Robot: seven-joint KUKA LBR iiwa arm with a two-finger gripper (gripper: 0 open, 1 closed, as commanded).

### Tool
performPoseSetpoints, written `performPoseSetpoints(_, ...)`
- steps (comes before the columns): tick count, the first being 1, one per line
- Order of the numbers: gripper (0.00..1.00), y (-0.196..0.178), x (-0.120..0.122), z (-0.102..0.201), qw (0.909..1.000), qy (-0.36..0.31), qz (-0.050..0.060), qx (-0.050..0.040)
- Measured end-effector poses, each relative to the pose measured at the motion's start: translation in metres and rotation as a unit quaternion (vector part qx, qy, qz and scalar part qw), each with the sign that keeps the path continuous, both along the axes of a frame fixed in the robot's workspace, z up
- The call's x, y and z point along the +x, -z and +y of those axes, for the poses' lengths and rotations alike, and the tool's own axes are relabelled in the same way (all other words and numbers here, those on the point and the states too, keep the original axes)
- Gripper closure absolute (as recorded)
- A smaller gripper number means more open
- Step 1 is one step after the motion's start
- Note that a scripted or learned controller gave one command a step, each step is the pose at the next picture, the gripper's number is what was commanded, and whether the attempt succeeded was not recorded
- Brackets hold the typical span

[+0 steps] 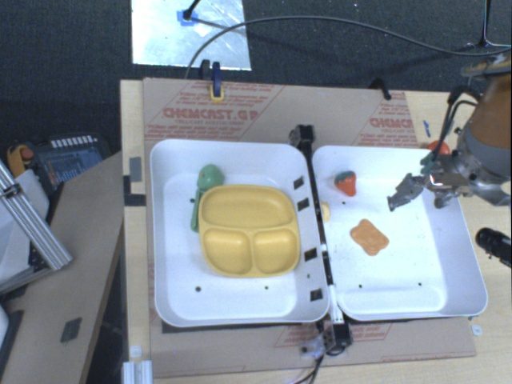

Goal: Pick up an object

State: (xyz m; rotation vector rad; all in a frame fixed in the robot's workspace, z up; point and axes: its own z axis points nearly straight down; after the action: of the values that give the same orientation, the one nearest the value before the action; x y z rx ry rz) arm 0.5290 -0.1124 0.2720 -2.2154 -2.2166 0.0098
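Two bins: the gripper (418, 189) (fingers apart, holding nothing) hangs near the right bin's (456, 254) far-right corner, strawberry (346, 182) well apart.

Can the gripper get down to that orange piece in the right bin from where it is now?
Probably yes: the gripper hangs over the right bin, and bare floor surrounds the orange piece.

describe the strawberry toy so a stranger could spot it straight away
Start at the right white bin, the one the gripper hangs over. The strawberry toy lies near that bin's upper left corner. It is small, red and green-topped, unlike the flat orange piece lying lower in the bin.
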Motion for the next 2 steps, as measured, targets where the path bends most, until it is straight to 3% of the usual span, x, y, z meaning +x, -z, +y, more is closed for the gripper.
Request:
performPoseSetpoints(1, 0.00, -0.006, 0.002, 0.000, 1.0000, -0.001, -0.006, -0.0008)
performPoseSetpoints(2, 0.00, 0.055, 0.004, 0.006, 1.0000, 0.000, -0.004, -0.0001)
